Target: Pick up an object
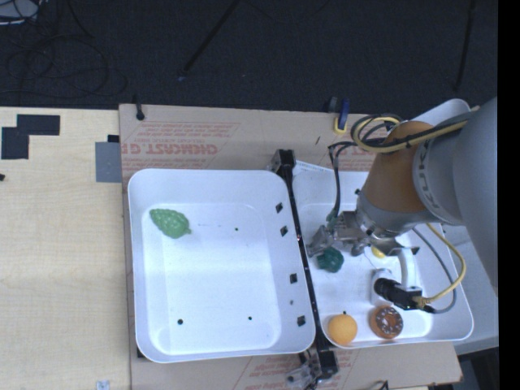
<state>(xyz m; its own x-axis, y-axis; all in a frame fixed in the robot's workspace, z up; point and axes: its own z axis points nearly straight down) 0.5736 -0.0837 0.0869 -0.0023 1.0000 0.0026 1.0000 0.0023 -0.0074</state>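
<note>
Grey and bulky, the arm (443, 165) sits highest in the view and reaches in from the right, with its orange band (394, 181) just above the wrist. It hangs over the right bin, the wrist pointing toward the divider between the two bins.

Pale wood of the bench (57, 258) fills the left side. A sheet of brown cardboard (195, 140) with red printing lies on it, under both bins.

On that cardboard the left bin (219, 287) is the larger white shape. It holds one thing – a light green lump (169, 222) with a bumpy surface, near its far left corner and well apart from everything else.

Beside it, the right bin (357, 295) is partly covered by the arm. The gripper (328, 239) is low over this bin's left half, near the divider. Whether it is open or closed cannot be told from this angle.

Along the near wall of the right bin lies a brown ring-shaped object (387, 322) with speckles, like a doughnut. Just to its left – near it but apart – is an orange ball (343, 329).

Smallest is a dark green object (330, 260), rounded, resting on the floor of the right bin just below the gripper. From this view it is unclear whether the gripper touches it.
</note>
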